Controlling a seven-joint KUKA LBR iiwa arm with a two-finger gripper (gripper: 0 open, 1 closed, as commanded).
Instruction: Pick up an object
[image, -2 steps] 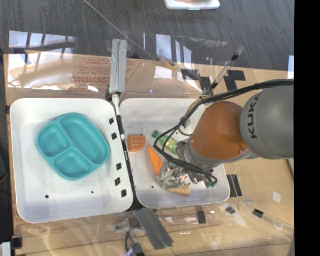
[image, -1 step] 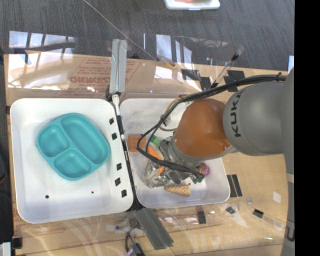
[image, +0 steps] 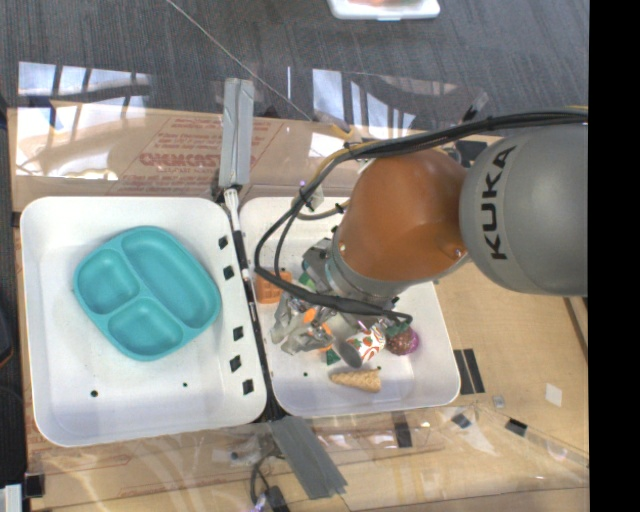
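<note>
My gripper (image: 312, 328) reaches down into the right bin (image: 435, 372), under the arm's big orange band (image: 405, 220). Its metal fingers sit among a small heap of toy pieces, with orange bits (image: 322, 318) showing right at them. Whether anything lies between the fingers I cannot make out. A tan waffle cone (image: 357, 379) lies just in front of the gripper. A dark purple round piece (image: 402, 342) rests to its right, beside a white patterned piece (image: 372, 343). An orange piece (image: 266, 289) sits by the bin's left wall.
The left bin (image: 60, 395) holds a teal three-compartment plate (image: 147, 291). A black-clipped divider (image: 240, 310) separates the two bins. Cardboard (image: 165, 150) lies behind the bins, and cables loop around the wrist (image: 290, 215).
</note>
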